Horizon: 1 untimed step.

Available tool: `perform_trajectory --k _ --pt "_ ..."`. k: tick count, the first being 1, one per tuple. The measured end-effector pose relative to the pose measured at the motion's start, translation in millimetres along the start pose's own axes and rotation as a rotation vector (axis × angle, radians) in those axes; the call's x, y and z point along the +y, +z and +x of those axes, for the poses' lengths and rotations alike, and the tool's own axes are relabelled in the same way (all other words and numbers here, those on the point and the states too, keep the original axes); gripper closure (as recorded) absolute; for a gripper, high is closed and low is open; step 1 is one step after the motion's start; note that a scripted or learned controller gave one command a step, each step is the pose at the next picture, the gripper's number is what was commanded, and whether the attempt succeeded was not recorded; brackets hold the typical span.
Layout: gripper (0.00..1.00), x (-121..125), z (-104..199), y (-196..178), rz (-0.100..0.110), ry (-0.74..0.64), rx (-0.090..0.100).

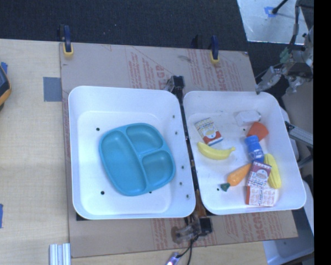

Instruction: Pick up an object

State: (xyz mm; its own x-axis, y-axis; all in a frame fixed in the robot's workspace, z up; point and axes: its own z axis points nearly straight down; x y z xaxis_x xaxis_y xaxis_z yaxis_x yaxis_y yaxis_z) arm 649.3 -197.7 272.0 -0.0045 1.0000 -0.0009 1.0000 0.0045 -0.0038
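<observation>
White plastic bins are sitting side by side on a sheet of cardboard [154, 65] that is lying over the wooden bench [22, 159]. The left bin [83, 106] is holding a blue divided plate [137, 158], which is lying flat near its middle with three compartments facing up.

The right bin [289, 203] is holding the loose objects. A small carton with a red and white label [208, 131] is lying in its upper left part, and a yellow banana [215, 151] is resting just below it. A clear wrapper [247, 117] is lying near the top wall. An orange-red piece [257, 130] is sitting just beside a blue bottle [254, 147], which is touching it from below. A toy carrot [237, 176] is lying tilted lower down, its green end pointing to the lower left. A printed red and white box [260, 184] is lying at the lower right, with a yellow corn cob [273, 170] pressed along its right side.

At the upper right, outside the right bin's corner, the gripper [276, 76] is hanging above the bench edge; I cannot tell how it is set, and nothing is showing in its grasp.
</observation>
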Motion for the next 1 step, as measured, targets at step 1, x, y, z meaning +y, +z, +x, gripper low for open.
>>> perform_trajectory --k 1 --pt "0.0 -78.8 13.2 181.0 0.001 -0.001 0.001"
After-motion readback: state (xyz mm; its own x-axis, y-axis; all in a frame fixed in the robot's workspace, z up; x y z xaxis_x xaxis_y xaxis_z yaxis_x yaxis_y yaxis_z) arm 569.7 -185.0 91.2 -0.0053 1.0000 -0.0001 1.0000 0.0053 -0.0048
